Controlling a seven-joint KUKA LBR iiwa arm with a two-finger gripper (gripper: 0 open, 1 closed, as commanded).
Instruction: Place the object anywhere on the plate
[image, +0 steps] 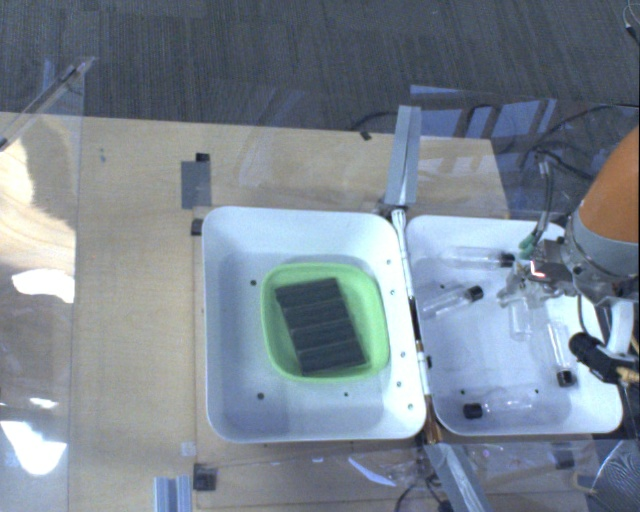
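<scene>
A green plate (273, 305) lies in the left bin (225, 330), and a dark grey ribbed block (320, 326) rests on its middle. The right bin (440, 235) holds several clear plastic tubes with black caps: one (448, 298) near its left wall, one (470, 258) toward the back, one (500, 406) at the front. My gripper (524, 282) hangs low over the right bin's back right part, close above a clear tube (518, 318). Whether anything is in its grasp is hidden by the wrist and the clutter.
Another capped tube (558, 350) lies by the right bin's right side. The grey arm with its orange band (612, 200) and black cables (596, 356) covers that bin's right edge. A metal divider (404, 160) stands behind the two bins.
</scene>
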